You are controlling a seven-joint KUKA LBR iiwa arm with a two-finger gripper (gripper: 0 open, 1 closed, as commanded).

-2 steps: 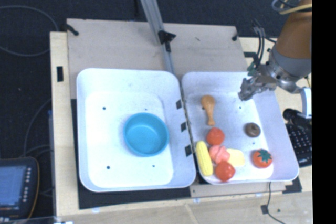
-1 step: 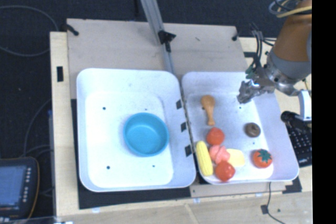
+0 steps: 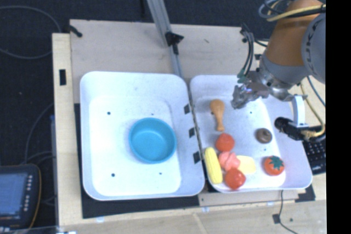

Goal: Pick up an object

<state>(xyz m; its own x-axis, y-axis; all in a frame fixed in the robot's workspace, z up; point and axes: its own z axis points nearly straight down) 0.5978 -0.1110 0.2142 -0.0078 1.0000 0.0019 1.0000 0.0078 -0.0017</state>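
Gripper (image 3: 240, 97) over right bin (image 3: 204, 85), far end; can't tell how jaws stand. Drumstick (image 3: 218, 114) just left/below jaws. Brown disc (image 3: 264, 135) below-right, strawberry (image 3: 274, 165) further; blue bowl (image 3: 152, 140) well left.

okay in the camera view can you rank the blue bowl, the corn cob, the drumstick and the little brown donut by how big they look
Largest to smallest as they look:
1. blue bowl, clearly the biggest
2. corn cob and drumstick, too alike in length to rank
3. brown donut, the smallest
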